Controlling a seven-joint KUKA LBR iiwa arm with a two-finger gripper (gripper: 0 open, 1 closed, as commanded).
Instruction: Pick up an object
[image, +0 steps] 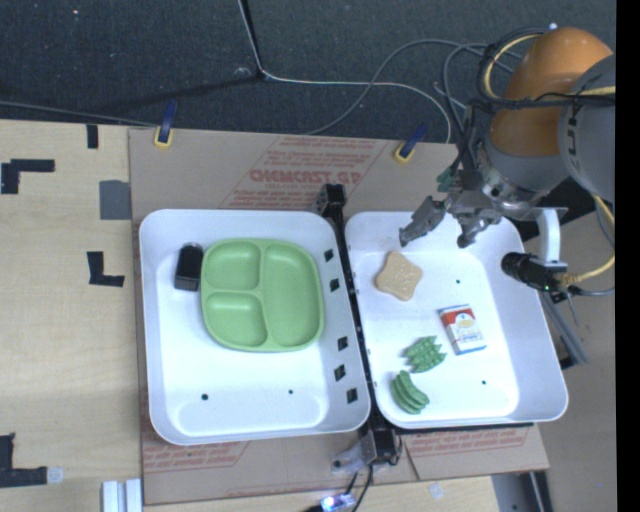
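So the gripper (441, 228) is hanging over the far edge of the right bin (530, 400), jaws spread apart with nothing between them. The closest pickable thing looks like the tan bread-shaped piece (398, 276), which lies in the far-left part of that bin, just toward the near edge and a touch left of the jaws. It's a squarish chunk with no obvious long axis that I can make out, tilted a bit on the diagonal.

Everything else in that bin is farther toward the near edge: the small red-and-white box (463, 329) around the middle, then the two green pods (415, 372) close to the near edge.

My guess is the move comes down to a short shift toward the near-left, then straight down.
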